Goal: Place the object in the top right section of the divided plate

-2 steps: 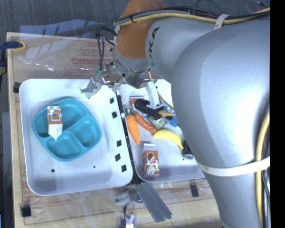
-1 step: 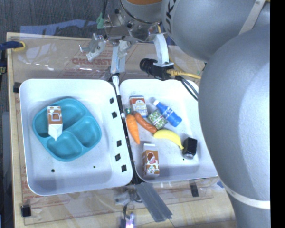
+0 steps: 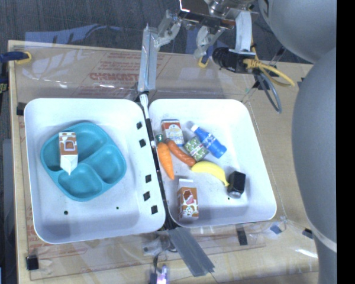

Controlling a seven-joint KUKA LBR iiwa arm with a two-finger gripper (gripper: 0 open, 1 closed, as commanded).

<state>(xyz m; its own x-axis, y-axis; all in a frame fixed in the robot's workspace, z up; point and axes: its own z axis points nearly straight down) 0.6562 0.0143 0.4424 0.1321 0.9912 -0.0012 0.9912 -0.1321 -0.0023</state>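
Note:
A blue divided plate [image 3: 104,159] lies in the left bin [image 3: 47,218]. A small brown-and-white carton [image 3: 67,148] rests on the plate's upper-left part, its lower end reaching toward the middle ridge. My gripper [image 3: 184,36] hangs high above the bench's far edge, beyond both bins, over the gap between them. Its fingers [image 3: 165,31] are spread open and nothing sits between them.
The right bin [image 3: 257,158] holds two more small cartons [image 3: 172,130] [image 3: 188,201], a blue bottle [image 3: 209,141], a green packet [image 3: 194,148], two carrots [image 3: 167,155], a banana [image 3: 209,170] and a black block [image 3: 236,183]. A metal post [image 3: 145,61] rises at the bins' far junction.

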